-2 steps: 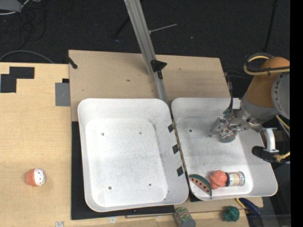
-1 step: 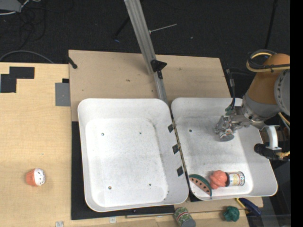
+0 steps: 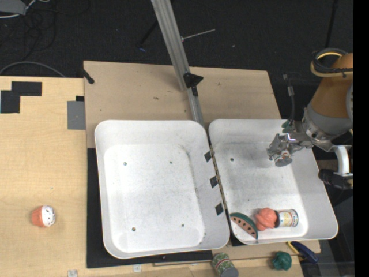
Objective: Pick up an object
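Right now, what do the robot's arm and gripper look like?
The arm comes in at the camera view's right edge: a rounded orange section with a grey segment beneath it toward the wrist. A yellow-and-black cable loop sits on top of it. The gripper is small, metallic silver-grey, with a compact, blocky body.

1. The bench (image 3: 144, 91) carries two white bins side by side: the left bin (image 3: 151, 186) and the right bin (image 3: 262, 178).
2. A red and white ball (image 3: 43, 216) lies on the bench, far left.
3. Near the front edge lie a can (image 3: 222, 264) and a green object (image 3: 282, 261).
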Controlling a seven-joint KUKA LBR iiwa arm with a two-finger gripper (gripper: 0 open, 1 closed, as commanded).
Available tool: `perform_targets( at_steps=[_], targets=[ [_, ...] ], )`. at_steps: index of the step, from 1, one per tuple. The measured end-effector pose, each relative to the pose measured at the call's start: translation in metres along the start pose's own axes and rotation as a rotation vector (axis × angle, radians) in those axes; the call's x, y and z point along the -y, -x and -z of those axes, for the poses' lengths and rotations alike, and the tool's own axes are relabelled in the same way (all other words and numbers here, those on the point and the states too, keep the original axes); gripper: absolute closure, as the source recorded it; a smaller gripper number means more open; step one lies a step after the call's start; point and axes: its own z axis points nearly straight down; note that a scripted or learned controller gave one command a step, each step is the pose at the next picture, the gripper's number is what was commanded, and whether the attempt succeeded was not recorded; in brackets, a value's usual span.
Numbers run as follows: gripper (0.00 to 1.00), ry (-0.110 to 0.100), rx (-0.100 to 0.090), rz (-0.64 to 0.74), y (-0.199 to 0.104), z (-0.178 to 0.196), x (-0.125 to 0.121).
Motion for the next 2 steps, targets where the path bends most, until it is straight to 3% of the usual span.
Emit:
perform_targets(
  at_steps=[2],
  targets=[
    [1.00,0.000,0.000,0.001,0.002,0.085,-0.002]
  ],
)
